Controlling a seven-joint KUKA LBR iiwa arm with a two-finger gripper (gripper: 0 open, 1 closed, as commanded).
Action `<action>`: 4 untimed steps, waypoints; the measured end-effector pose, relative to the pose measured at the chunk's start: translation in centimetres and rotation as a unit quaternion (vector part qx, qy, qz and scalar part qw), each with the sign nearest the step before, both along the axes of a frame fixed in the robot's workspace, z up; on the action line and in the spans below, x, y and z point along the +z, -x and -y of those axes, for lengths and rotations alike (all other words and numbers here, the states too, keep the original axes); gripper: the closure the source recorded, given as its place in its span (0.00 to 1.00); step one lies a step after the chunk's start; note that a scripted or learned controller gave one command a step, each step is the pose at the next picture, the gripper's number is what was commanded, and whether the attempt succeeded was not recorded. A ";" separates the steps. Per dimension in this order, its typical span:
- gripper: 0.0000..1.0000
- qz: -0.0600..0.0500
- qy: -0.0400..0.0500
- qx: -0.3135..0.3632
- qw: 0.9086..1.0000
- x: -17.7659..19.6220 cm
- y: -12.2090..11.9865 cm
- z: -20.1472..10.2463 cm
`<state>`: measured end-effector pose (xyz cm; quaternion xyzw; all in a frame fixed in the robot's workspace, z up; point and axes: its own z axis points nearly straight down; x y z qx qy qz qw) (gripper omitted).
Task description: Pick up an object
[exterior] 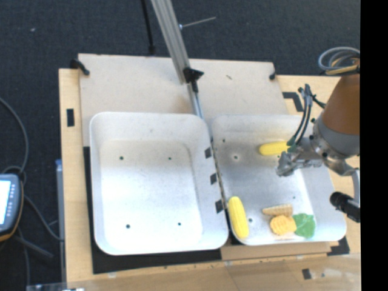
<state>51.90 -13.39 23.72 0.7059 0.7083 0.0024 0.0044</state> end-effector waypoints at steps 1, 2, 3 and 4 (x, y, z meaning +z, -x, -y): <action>1.00 -0.002 0.000 0.001 1.000 3.3 -0.2 0.1; 1.00 -0.003 -0.002 0.002 1.000 3.6 -2.7 -5.4; 1.00 -0.004 -0.001 0.002 1.000 3.1 -5.2 -10.7; 1.00 -0.004 -0.002 0.002 1.000 3.1 -6.3 -15.8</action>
